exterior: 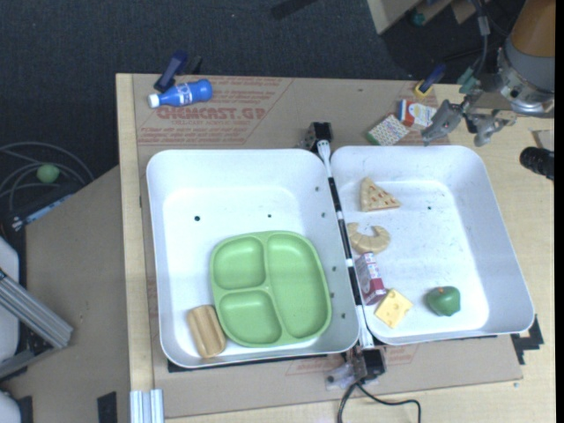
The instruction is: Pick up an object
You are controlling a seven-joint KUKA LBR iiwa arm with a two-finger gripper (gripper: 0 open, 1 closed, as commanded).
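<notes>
The right bin [476,192] holds a tan wedge like a pizza slice [378,196], a curved tan pastry piece [367,237], a red and white packet [370,280], a yellow cheese block [393,307] and a green pepper [443,300]. In the left bin [176,201] lie a green divided plate [269,286] and a tan bread piece [206,330]. My gripper [463,126] hangs above the far edge of the right bin, near its back right corner. It is open, nothing is between its fingers, and it is well apart from every object.
A blue and white bottle [181,93] lies on the cardboard behind the left bin. Small coloured cards [398,123] sit on the bench just left of the gripper. A black clamp [321,134] joins the bins at the back.
</notes>
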